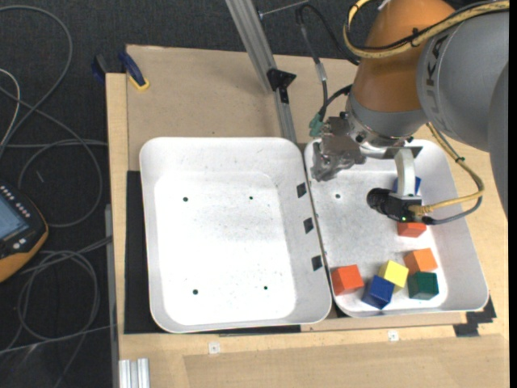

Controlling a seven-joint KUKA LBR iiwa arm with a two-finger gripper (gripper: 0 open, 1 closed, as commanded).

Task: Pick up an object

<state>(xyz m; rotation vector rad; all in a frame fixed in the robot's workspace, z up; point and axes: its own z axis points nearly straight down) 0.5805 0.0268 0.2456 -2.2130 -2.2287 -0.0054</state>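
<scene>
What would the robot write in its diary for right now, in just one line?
arm: over right bin | tool: near left wall, nothing seen held | blocks: orange, blue, yellow, green at front

One fixed camera looks down at a slant on both white bins (161, 156) from above the bench (194, 79)

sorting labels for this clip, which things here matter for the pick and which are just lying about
Part of the job:
- end effector
- right bin
- orange block
- blue block
- yellow block
- green block
- red block

Lying about:
- left bin
- cables
- blue clamp
</scene>
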